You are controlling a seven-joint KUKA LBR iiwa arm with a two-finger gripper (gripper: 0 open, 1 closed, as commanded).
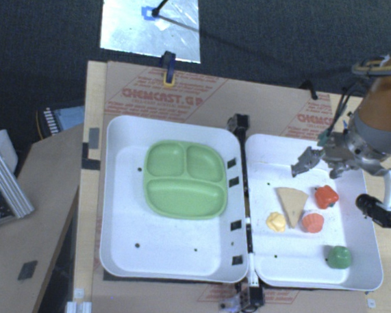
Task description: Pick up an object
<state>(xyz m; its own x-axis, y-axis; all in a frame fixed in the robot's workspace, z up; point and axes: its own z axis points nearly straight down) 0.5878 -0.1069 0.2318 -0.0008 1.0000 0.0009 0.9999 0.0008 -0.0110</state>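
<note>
Just below the claw (pixel 322 161), in the right bin (pixel 359 282), 5 small items are sitting: a tan wedge (pixel 291 203), a yellow piece (pixel 276 222), 2 orange-red pieces (pixel 326 196) (pixel 312 222), and a green ball (pixel 339 256) farthest off toward the near right corner. The claw is hovering over the bin's back part w/ its 2 fingers looking spread apart, nothing between them; 1 dark finger is pointing left, the other sits nearer the wrist.

Judging by position, the approach is underway & no grasp is made yet. Nearest targets are the upper orange-red piece, just beneath & slightly right of the claw, and the wedge, beneath & slightly left. Best bet is prob. the upper orange-red piece: it's standing a little apart from its neighbours, so the fingers can straddle it w/o nudging others. The wedge is lying flat, close to the yellow piece, so it's harder to clamp. Centre the claw over 1 item, descend straight, close only once the fingers are flanking it.

The green plate (pixel 185 180), 3 compartments, is lying in the left bin (pixel 114 248), well left of the claw.
</note>
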